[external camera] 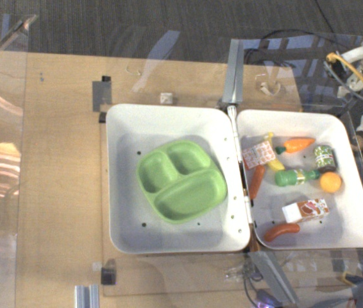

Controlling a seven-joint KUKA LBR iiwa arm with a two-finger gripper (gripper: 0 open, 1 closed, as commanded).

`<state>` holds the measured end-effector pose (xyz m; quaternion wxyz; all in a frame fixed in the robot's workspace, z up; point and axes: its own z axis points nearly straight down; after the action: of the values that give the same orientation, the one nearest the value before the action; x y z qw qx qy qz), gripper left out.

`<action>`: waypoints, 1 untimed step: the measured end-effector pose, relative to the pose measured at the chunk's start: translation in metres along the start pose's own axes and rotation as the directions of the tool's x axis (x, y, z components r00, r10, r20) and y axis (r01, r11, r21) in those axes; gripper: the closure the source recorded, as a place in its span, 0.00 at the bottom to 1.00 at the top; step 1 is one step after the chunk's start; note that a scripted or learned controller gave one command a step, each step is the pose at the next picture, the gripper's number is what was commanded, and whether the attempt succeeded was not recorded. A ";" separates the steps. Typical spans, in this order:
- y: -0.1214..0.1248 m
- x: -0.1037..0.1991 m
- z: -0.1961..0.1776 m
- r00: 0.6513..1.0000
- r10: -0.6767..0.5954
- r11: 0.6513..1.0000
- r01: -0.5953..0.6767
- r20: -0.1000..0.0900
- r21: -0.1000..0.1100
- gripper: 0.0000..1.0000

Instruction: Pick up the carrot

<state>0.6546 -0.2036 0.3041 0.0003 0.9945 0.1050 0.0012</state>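
A green divided plate (181, 181) lies in the left bin (120, 172); an orange (330, 182) in the right.

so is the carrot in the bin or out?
In. The carrot lies flat in the right bin, near its far wall.

Dark grey carpet floor (136, 8) beyond a pale wooden bench (47, 172).

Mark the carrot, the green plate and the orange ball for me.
carrot (299, 144), camera view, middle of its orange body.
green plate (202, 194), camera view, floor of its largest compartment.
orange ball (330, 182), camera view, its centre.
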 end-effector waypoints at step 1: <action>0.000 0.000 0.000 1.000 0.000 1.000 0.000 0.000 0.000 0.00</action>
<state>0.6546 -0.2036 0.3041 0.0003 0.9945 0.1049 0.0012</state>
